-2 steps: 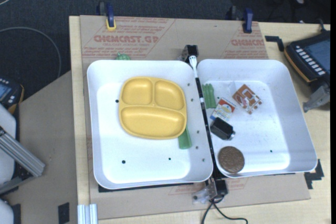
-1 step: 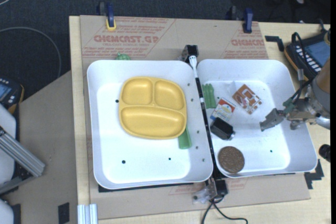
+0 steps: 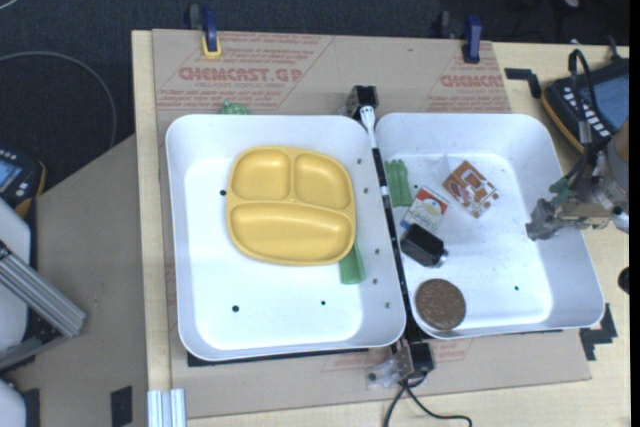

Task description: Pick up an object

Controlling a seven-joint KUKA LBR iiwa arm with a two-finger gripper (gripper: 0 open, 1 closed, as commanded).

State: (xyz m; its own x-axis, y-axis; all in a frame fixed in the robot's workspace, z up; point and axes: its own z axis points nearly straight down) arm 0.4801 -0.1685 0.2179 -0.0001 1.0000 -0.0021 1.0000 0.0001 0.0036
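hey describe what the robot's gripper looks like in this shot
The gripper shows at the right bin's rim as a small grey metal assembly with thin fingers. Behind it is a paler, tan-grey block. Dark cables loop above it near the frame's right side. The picture is too blurred for markings.

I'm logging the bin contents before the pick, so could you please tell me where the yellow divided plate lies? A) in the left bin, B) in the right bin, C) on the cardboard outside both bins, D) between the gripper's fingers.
A: the yellow divided plate rests flat inside the left bin, while the gripper sits at the far edge of the right bin, well apart from it.
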